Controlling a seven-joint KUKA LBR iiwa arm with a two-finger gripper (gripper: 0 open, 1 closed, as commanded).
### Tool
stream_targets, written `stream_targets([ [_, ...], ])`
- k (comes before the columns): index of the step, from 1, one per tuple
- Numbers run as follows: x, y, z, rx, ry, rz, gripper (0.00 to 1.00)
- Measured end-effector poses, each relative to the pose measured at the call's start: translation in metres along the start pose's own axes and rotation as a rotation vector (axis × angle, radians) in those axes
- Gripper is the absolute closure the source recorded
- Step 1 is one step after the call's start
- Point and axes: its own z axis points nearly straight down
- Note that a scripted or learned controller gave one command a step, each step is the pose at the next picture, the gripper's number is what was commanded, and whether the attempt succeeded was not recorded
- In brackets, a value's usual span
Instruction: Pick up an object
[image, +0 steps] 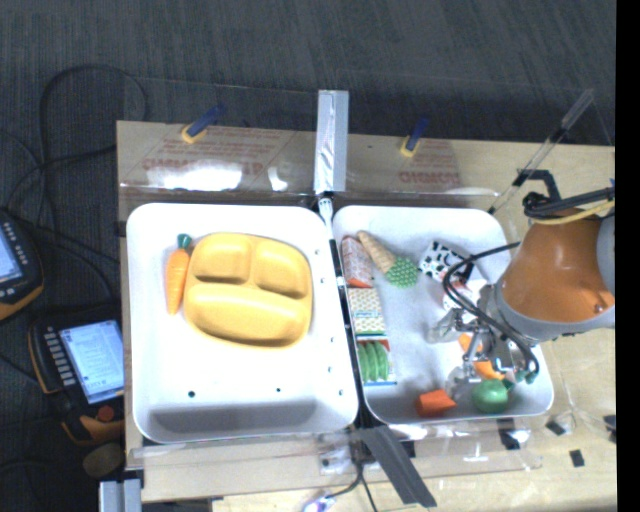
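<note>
Dark carpet round the bench, two white bins on it. Far left of the gripper (487, 362): yellow tray (250, 288) with a carrot (176, 275) beside it. Nearer: flat packets (366, 320), labels unreadable. Gripper is low over the right bin's near corner, just above the green piece (490, 396), likely its target; grip state can't tell.

Tray (250, 290) in left bin (145, 300)

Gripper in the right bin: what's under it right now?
Beneath the gripper show part of an orange piece and a green round toy. The bin floor directly below it is covered.
</note>
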Motion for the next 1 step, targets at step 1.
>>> stream_targets([
  [1,0.0001,0.0006,-0.0085,0.000,0.005,-0.001,1.00],
])
